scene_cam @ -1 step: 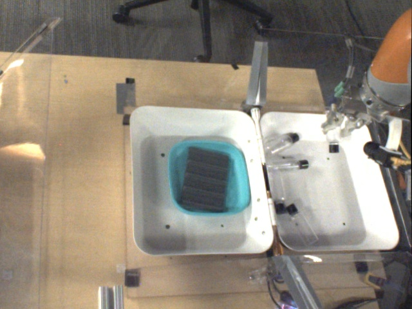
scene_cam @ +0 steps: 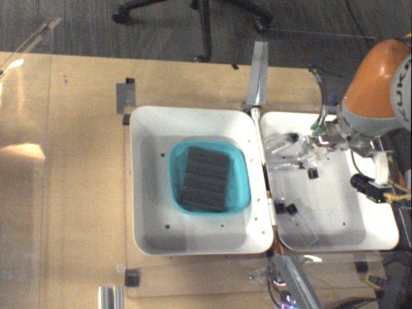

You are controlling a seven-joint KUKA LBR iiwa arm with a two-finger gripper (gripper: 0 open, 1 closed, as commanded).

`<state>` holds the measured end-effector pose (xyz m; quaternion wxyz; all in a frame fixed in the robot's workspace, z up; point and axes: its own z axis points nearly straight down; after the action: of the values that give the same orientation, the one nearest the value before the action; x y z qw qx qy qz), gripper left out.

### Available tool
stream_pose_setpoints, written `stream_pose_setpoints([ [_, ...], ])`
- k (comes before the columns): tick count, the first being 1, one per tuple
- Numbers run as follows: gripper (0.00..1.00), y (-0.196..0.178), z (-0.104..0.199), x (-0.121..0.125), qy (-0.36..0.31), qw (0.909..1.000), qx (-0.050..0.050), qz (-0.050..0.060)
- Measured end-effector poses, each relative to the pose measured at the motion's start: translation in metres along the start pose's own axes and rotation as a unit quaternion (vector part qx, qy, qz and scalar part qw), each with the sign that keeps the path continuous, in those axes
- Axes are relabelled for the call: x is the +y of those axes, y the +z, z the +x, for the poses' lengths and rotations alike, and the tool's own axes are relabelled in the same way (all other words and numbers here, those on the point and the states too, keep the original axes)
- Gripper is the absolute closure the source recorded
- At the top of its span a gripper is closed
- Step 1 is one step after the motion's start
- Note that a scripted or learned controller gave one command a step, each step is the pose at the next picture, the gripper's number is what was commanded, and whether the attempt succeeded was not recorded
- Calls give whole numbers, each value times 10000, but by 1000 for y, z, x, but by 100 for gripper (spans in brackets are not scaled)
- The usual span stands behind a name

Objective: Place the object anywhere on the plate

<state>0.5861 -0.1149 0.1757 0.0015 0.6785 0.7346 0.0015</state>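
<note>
plywood bench [scene_cam: 71, 192], pale and smooth with a glossy reflection along its left side, carries two shallow white plastic bins with rounded corners set side by side, their rims touching in the middle. beyond the bench, dark ribbed carpet shows the black legs of an office chair base [scene_cam: 199, 8]. the left bin [scene_cam: 148, 230] holds a turquoise rounded-square plate [scene_cam: 240, 179] with a raised lip, sitting near the bin's centre. on the plate lies a dark grey rectangular ridged block [scene_cam: 206, 179], its top crossed by four or five broad ribs, matte and foam-like in look; it rests fully inside the plate's rim, slightly tilted in plan. the right bin [scene_cam: 335, 230] has small black pieces on its floor near its left wall, too small to make out. the grey arm with its glossy orange shell [scene_cam: 380, 76] comes in from the right over the right bin's upper part, and is cut off by the frame; white letters on the orange read partly as "ku", the rest cut off. the two-finger gripper [scene_cam: 308, 158], clear and pale against the white bin, hangs over the right bin's upper left area, well apart from the plate; its outline blurs into the bin and i cannot tell whether the jaws are open or closed. a thin metal bar [scene_cam: 257, 76] rises from the join between the bins.
</note>
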Motion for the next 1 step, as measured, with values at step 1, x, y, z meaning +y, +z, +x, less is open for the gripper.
stream_pose_setpoints([
  [1,100,-10,77,-28,-970,9953,4,-6],
])
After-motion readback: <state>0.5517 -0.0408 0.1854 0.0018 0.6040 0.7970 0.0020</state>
